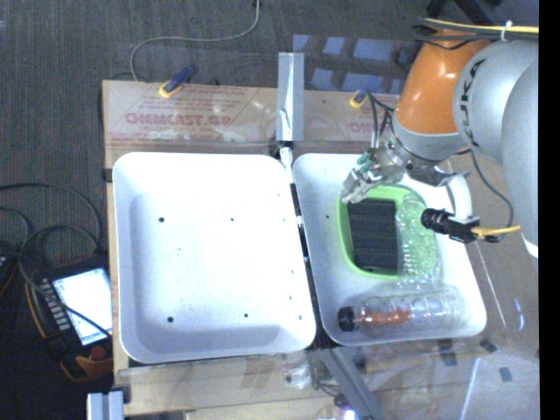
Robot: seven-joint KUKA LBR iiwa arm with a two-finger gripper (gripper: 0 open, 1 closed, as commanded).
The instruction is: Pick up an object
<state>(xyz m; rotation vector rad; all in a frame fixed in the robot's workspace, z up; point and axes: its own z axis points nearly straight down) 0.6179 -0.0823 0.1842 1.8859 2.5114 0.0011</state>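
Arm (464,86) reaches in from the upper right, gripper (367,178) low over the right bin (319,234), at the top edge of the green tray (376,234). Open or closed, I can't tell. Bottle (402,311) lies along the bin's lower edge.

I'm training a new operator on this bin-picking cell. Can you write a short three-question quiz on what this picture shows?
1. True or false: the clear plastic bottle lies on its side in the left bin.
2. Which thing lies nearest the gripper? A) the clear plastic bottle B) the green-rimmed dark tray C) the yellow clamp
3. Fill in: the arm reaches in over the ____ bin.

Key:
1. False: it lies on its side along the near edge of the right bin.
2. B.
3. Right.
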